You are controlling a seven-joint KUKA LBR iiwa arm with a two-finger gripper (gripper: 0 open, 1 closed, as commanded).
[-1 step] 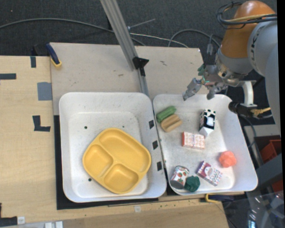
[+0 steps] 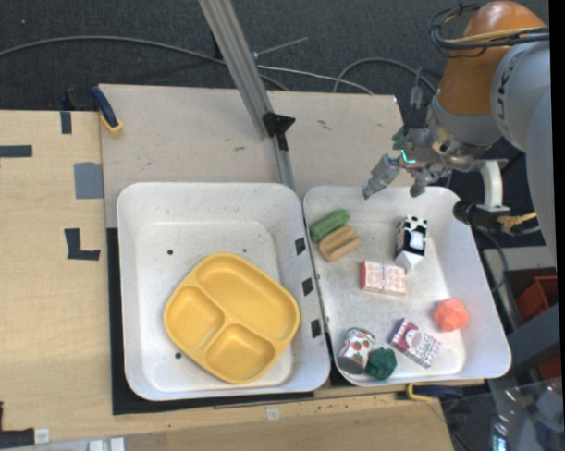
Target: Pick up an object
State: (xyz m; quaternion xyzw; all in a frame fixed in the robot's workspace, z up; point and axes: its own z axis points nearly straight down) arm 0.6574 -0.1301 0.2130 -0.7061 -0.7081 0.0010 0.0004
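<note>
My gripper (image 2: 398, 176) hangs over the far edge of the right bin (image 2: 469, 260), its fingers (image 2: 379, 179) spread open with nothing between them. Below it in that bin lie a green and tan hot dog toy (image 2: 334, 235), a black and white milk carton (image 2: 412, 239), a pink and white box (image 2: 383, 278), an orange ball (image 2: 450, 315), a small red and white packet (image 2: 415, 342), a round printed can (image 2: 357, 347) and a dark green lump (image 2: 382, 363). The carton stands nearest the gripper, just below and to its right.
The left bin (image 2: 144, 225) holds a yellow divided plate (image 2: 232, 316). A grey metal post (image 2: 245, 73) slants down to the wall between the bins. Cables run across the dark floor behind the bench.
</note>
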